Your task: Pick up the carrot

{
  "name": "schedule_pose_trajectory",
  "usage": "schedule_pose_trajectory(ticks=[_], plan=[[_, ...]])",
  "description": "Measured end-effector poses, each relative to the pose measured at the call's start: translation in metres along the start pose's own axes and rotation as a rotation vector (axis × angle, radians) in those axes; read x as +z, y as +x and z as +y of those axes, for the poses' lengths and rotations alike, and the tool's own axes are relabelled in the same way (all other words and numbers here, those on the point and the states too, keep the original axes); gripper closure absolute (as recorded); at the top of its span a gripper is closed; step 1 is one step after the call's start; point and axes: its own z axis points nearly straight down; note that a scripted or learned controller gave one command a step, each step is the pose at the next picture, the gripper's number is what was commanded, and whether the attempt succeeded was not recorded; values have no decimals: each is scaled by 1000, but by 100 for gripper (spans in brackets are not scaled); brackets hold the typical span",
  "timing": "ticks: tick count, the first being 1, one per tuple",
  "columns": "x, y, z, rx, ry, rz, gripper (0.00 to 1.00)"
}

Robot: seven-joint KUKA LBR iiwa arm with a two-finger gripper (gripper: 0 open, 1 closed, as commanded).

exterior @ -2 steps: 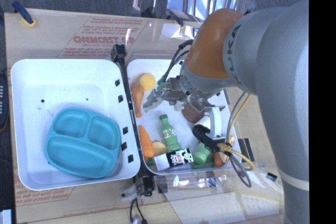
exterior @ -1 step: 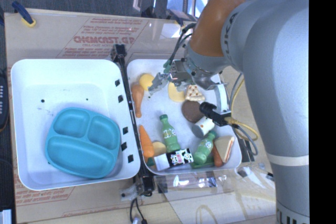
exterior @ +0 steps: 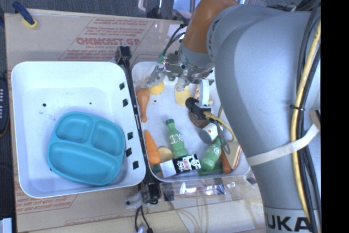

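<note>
Grey and bulky, the arm point(exterior: 262, 90) is reaching in from the right and covering much of the right bin point(exterior: 163, 178), so part of that bin's contents is lying hidden beneath it. To its left, the left bin point(exterior: 32, 79) is holding only a blue divided plate point(exterior: 86, 147), well clear of the work. The claw point(exterior: 177, 75) is hanging over the far end of the right bin near some yellow pieces point(exterior: 182, 94); whether it is spread or pressed together cannot be told. The carrot point(exterior: 151, 147) is lying against the bin's left wall at the near end, well apart from the claw, just beside a green bottle point(exterior: 175, 139). Judged risks: a descent where the claw is now hanging is likely closing on the wrong item, and at the carrot the wall and bottle are crowding the approach.
</note>
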Motion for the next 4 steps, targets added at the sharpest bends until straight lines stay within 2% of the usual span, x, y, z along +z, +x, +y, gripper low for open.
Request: schedule_pose_trajectory(ticks=[1, 2, 3, 4], plan=[[26, 6, 0, -2, 2, 2, 0], [17, 8, -1, -15, 9, 2, 100], [-77, 84, -40, 180, -4, 2, 100], [-99, 136, -60, 299, -2, -1, 100]])
